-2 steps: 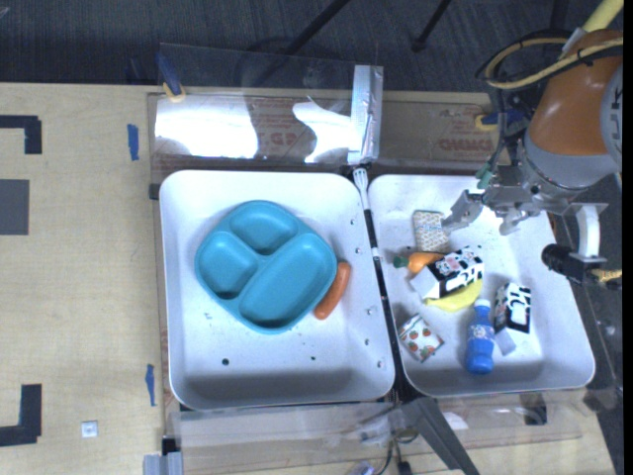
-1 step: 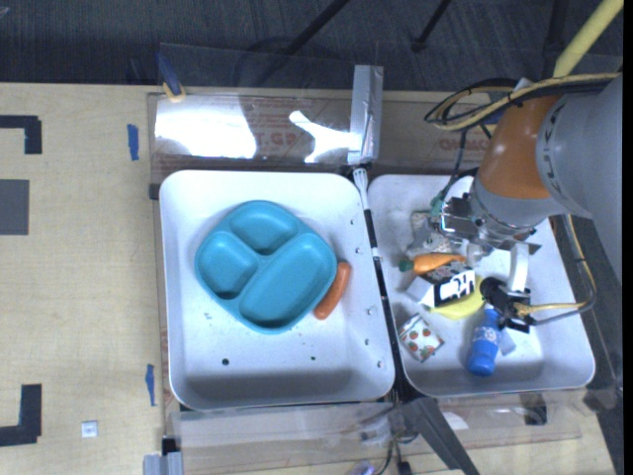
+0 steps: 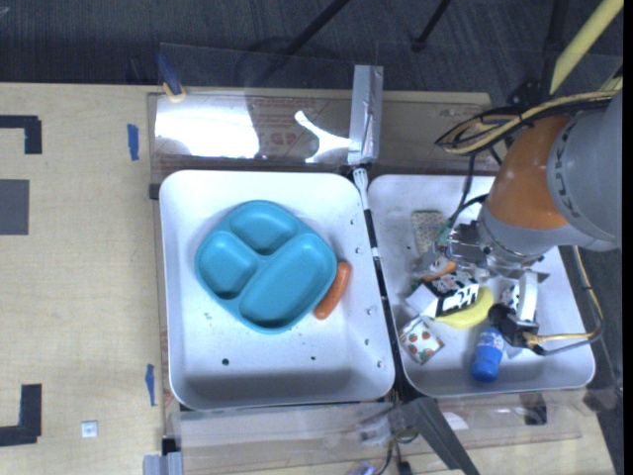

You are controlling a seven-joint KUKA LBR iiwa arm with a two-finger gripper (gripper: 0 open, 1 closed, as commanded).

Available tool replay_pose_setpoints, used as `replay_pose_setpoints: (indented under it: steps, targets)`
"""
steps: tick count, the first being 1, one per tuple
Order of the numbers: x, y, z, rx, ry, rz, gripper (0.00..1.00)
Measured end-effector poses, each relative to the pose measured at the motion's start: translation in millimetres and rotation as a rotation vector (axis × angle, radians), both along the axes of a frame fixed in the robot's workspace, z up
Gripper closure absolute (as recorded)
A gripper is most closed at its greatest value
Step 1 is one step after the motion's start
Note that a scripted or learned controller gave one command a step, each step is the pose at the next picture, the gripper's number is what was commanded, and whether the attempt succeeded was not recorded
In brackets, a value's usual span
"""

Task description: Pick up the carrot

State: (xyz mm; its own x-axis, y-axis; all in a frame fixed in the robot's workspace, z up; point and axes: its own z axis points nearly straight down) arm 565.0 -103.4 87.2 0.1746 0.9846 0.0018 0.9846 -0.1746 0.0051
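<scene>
Nearest the lens, along the lower rim of the right-hand shallow white plastic bin (image 3: 569, 369), lie a blue cylindrical bottle (image 3: 487, 354), a small white spotted cube (image 3: 420, 340) and a smooth yellow banana (image 3: 465, 310). Above them hangs the grey two-finger gripper (image 3: 475, 265); I cannot tell how its fingers stand. The slim orange carrot (image 3: 332, 291) rests in the left-hand white bin (image 3: 198, 364), touching the glossy blue three-compartment plate (image 3: 265, 263) on its right side. Judging by this, the approach is not yet begun: the arm must cross the divider and descend beside the plate's rim.
</scene>
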Motion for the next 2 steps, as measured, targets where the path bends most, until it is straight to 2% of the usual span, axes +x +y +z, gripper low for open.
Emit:
replay_pose_setpoints:
  steps: [1, 2]
  targets:
    - [1.3, -0.9, 11.1, -0.001, -0.004, -0.003, 1.00]
    - [42.1, 24.1, 97.4, -0.002, 0.004, 0.185, 1.00]
